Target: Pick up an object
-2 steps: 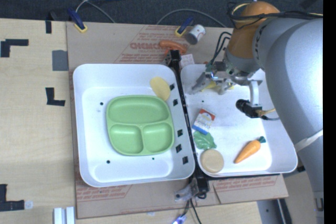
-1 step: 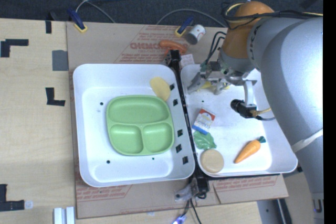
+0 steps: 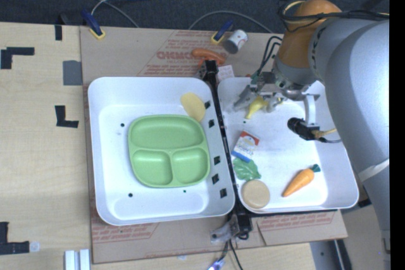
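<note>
Left bin (image 3: 104, 136): a green divided plate (image 3: 169, 150) lies at its middle; a pale yellow piece (image 3: 193, 105) sits beside the plate's far right corner, close to the dividing wall. You have nothing to do here for this step.

Right bin (image 3: 335, 199): along its left side you find a small printed packet (image 3: 245, 146), a green leafy item (image 3: 245, 168) just below it, and a round tan disc (image 3: 255, 193) at the near corner. A toy carrot (image 3: 299, 181) lies apart toward the near right.

Task object: a small yellow item (image 3: 254, 109) lies at the bin's far left, directly under the end effector.

End effector (image 3: 261, 97): it is low over the yellow item, fingers spread to either side of it, released, nothing grasped.

Step in hand: judged as the final approach before closing.

Advice: centre the fingers across the item's narrow side before you close. Keep off the dividing wall on the left; a finger catching it would likely spoil the grip. Close fully, then lift straight up.

Risk: the item looks small and smooth, so it may slip out sideways.
</note>
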Available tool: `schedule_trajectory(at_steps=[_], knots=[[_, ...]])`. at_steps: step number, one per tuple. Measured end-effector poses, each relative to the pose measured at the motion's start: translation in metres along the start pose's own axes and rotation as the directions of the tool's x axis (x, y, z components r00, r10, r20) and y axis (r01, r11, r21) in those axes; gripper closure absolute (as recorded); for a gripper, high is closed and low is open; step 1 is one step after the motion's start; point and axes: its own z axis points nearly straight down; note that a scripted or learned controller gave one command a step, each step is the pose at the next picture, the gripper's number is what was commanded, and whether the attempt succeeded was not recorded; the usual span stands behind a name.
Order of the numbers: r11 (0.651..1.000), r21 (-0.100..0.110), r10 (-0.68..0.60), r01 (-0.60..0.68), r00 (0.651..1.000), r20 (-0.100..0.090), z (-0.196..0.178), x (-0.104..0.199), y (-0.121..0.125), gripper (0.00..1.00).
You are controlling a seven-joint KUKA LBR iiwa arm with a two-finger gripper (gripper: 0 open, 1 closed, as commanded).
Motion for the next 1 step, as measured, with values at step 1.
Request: schedule_trajectory(at_steps=[1], knots=[[1.0, 0.001, -0.001, 0.001, 1.0, 0.001, -0.0093, 0.0004, -0.0002, 1.0]])
